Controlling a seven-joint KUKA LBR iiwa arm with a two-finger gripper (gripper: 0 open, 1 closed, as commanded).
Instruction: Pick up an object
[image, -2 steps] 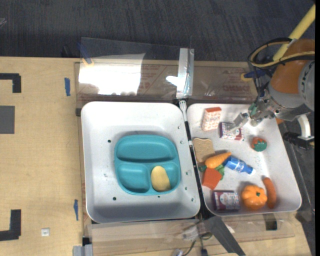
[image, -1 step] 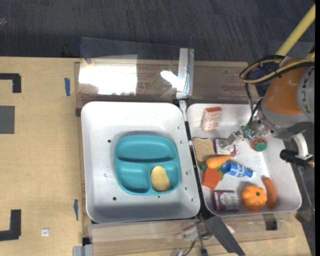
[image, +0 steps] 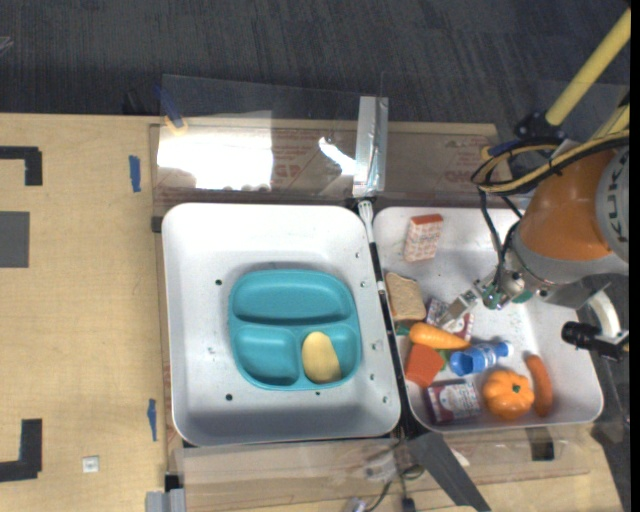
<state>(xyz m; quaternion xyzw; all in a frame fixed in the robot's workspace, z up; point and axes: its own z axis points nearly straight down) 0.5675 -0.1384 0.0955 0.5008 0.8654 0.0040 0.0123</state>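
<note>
Carrot (image: 440, 337) lies in the right bin (image: 585, 400), just down-left of the claw (image: 472, 300), its long axis running roughly left to right with the tip pointing right toward a blue bottle (image: 478, 357). Whether the claw is wide or closed I cannot tell (it is small and blurred). Bread (image: 405, 296) sits just left, a pumpkin (image: 507, 392) and sausage (image: 540, 383) crowd below; open floor lies above, near the carton (image: 423, 237)
</note>
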